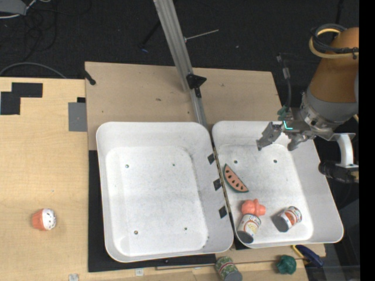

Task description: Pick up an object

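In the right bin (316, 174) lie a watermelon slice (235, 179) near the left wall, a red-orange lumpy toy (253, 206), a small jar with a red-and-white label (249, 223) and a tipped can (287, 218) near the front. My gripper (282, 137) hangs over the bin's back part, above and to the right of the watermelon slice. Its two fingers are spread apart with nothing between them.
The left bin (153, 189) sits beside the right one. A slanted metal rail (179, 45) runs from the top down to the bins' shared back corner. A red-and-white ball (44, 219) lies on the bench at left; a green toy (286, 264) and a can (225, 267) sit before the bins.
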